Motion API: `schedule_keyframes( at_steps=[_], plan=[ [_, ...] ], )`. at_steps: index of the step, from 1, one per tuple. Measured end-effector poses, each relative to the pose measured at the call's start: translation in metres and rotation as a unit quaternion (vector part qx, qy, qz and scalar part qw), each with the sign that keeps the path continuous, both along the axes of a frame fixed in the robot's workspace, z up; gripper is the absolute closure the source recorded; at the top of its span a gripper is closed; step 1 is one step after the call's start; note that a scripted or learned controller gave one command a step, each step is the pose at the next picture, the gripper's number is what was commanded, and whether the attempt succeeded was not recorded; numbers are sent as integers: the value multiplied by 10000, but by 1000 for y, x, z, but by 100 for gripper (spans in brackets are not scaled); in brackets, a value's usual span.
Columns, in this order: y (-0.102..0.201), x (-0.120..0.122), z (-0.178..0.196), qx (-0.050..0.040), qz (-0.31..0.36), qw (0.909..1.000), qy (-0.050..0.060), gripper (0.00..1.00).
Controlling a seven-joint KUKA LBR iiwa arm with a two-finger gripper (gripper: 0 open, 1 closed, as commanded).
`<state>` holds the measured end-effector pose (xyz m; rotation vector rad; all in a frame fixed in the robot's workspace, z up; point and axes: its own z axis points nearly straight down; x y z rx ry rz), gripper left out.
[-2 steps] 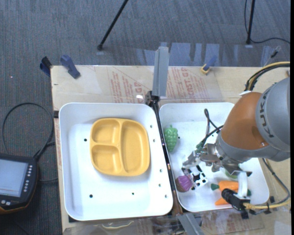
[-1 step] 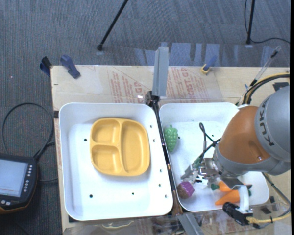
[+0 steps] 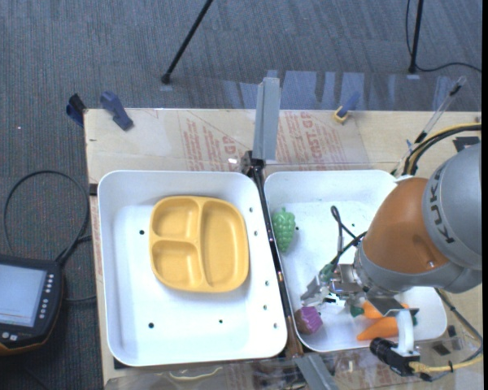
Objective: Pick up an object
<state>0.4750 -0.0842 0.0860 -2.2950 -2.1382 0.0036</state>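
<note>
In the right bin [image 3: 329, 187], a bunch of green grapes [image 3: 284, 227] lies by the left wall. A small purple object [image 3: 309, 320] rests in the near left corner. An orange carrot-shaped piece [image 3: 377, 324] lies near the front wall, partly under the arm. My gripper [image 3: 332, 288] hangs low over the bin floor, just above and to the right of the purple object and left of the orange piece. The orange wrist band hides the bin's right half. Nothing can be seen held.
The left bin [image 3: 118, 242] holds a yellow divided plate [image 3: 200, 243] near its middle. A grey upright post [image 3: 267, 124] stands behind the seam between the bins. A handheld pendant [image 3: 16, 299] lies on the floor at the left.
</note>
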Motion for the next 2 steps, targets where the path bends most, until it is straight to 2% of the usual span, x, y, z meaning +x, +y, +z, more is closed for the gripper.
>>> schedule_keyframes(
  at_steps=[1,2],
  plan=[
    [-84,5,97,-18,224,9997,-41,0],
    [-36,1,152,-7,-889,9960,-6,0]
  ],
)
